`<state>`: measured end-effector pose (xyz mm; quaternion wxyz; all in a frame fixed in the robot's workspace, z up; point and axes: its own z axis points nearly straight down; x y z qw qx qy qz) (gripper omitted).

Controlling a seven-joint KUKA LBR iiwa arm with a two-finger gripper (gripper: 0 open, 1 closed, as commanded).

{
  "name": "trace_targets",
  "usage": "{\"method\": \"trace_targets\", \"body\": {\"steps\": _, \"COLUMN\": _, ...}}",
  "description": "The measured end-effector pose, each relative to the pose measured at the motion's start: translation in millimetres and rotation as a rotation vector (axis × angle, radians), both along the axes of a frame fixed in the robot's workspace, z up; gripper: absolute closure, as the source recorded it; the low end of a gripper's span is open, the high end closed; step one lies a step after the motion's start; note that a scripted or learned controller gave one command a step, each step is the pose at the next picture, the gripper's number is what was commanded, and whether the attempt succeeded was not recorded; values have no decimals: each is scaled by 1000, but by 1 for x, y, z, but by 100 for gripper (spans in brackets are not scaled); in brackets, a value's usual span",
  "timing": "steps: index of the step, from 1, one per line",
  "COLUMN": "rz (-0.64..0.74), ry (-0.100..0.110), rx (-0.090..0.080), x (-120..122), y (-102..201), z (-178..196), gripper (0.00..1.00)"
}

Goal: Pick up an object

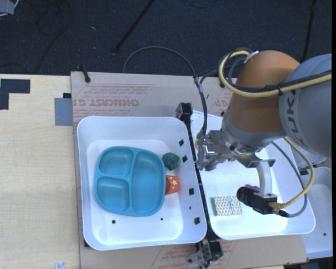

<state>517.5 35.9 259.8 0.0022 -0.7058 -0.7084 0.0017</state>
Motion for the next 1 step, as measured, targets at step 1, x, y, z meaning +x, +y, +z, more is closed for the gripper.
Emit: {"method": "trace_targets", "body": {"steps": 1, "rz": 0, "ry": 0, "rx": 0, "x": -12, "y": 57, "z": -5, "gripper": 100}}
